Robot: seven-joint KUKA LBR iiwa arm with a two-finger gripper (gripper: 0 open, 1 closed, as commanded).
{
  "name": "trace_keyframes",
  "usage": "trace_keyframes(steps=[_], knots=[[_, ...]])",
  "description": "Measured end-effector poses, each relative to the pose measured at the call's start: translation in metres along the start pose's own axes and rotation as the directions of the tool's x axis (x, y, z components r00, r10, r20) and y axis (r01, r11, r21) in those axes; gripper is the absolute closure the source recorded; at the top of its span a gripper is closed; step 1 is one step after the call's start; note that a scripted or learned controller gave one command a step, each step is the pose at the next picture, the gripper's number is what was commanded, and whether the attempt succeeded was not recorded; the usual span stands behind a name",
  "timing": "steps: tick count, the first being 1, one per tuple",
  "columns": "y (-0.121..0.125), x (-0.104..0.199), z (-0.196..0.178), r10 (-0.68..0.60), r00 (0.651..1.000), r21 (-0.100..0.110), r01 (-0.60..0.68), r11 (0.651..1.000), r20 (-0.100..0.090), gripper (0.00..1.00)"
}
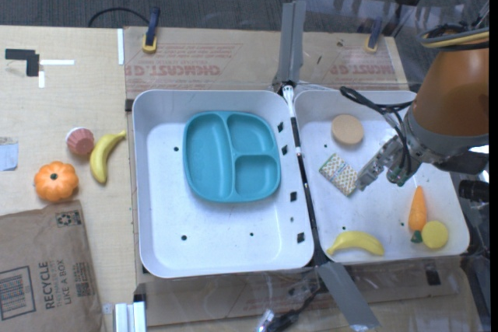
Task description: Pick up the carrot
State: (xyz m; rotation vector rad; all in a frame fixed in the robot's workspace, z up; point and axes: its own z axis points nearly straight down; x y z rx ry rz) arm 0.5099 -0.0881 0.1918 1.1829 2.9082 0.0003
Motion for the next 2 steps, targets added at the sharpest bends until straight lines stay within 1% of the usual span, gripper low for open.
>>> trace_keyframes(steps=[1, 2], knots=[[0.001, -0.001, -0.009, 0.000, 1.000, -0.001, 0.000, 1.000, 0.003, 1.00], [-0.095, -0.063, -0.004, -0.272, 0.962, 0.000, 0.272, 0.962, 0.001, 1.00]])
